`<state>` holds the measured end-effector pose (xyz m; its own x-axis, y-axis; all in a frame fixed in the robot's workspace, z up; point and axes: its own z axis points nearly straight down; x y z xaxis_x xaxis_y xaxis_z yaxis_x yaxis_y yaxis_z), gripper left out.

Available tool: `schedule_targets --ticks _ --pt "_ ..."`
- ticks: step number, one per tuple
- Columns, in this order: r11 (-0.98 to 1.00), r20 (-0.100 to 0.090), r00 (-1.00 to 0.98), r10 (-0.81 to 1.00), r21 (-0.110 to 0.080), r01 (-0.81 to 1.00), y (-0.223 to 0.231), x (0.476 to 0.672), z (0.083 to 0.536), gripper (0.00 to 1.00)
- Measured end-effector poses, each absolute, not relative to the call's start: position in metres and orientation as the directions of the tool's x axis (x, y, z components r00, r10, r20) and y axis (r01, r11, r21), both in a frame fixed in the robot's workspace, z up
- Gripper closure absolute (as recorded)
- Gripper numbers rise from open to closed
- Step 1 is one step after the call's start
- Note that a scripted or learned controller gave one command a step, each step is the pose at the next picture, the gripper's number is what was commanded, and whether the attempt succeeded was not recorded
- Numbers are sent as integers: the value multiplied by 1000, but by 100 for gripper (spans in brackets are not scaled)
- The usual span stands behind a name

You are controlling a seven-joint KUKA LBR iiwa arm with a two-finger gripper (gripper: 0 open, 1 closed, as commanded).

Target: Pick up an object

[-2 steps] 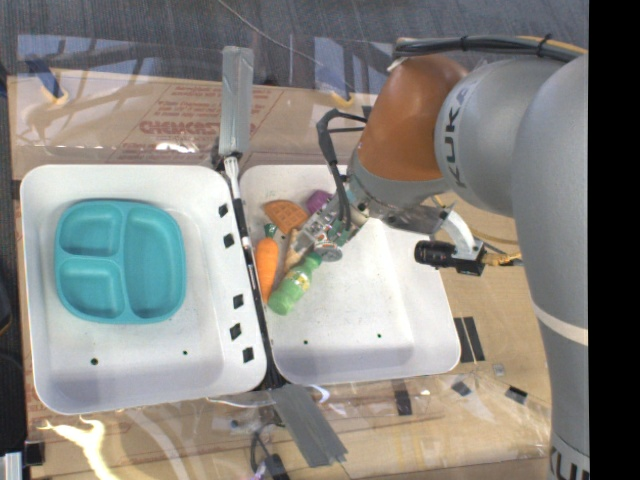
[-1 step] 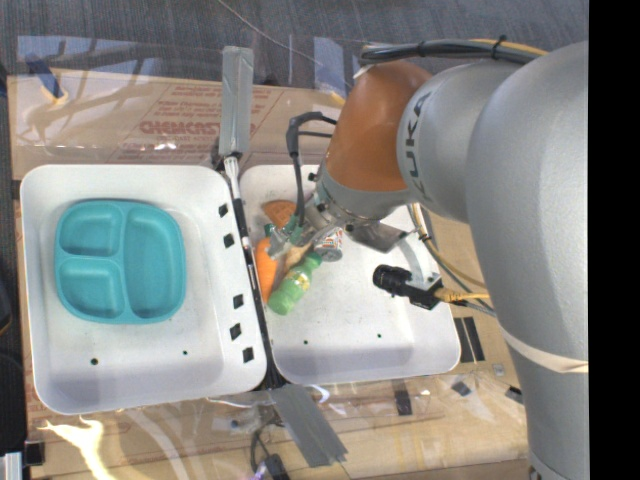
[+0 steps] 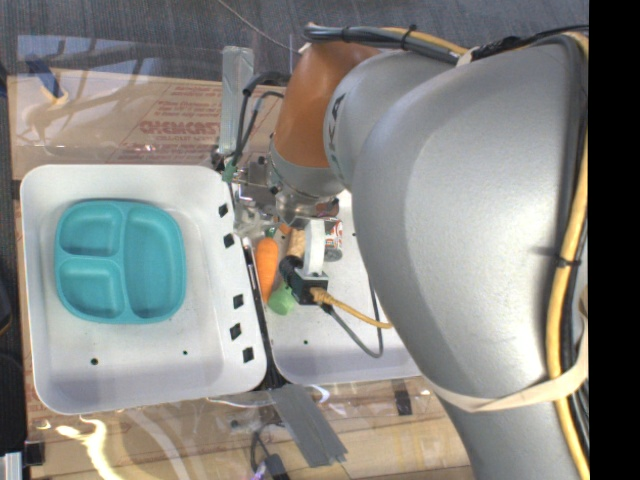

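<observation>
Grey and bulky, the robot arm (image 3: 470, 228) with its orange band covers most of the right side, reaching in over the right-hand shallow white plastic bin (image 3: 330, 353), of which a bare strip of floor and the near rim show. To its left sits the second shallow white plastic bin (image 3: 60, 368), side by side with the first, their walls meeting along a row of small black clips. A turquoise plastic plate divided into three compartments (image 3: 120, 260) lies in the left bin, toward its left half. The gripper (image 3: 290, 230) hangs low at the left edge of the right bin, close to the dividing wall; whether its fingers are apart or together cannot be told. Just below it lies an orange toy carrot with a green top (image 3: 268, 268), lengthwise along that wall, green end nearest the camera. A yellow cable (image 3: 355, 315) curls beside it.
</observation>
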<state>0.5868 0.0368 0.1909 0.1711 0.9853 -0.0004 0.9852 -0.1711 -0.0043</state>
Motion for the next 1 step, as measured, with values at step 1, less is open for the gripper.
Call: schedule_targets --ticks 1 --pt "-473 -2 473 881 -7 881 98 549 213 100"
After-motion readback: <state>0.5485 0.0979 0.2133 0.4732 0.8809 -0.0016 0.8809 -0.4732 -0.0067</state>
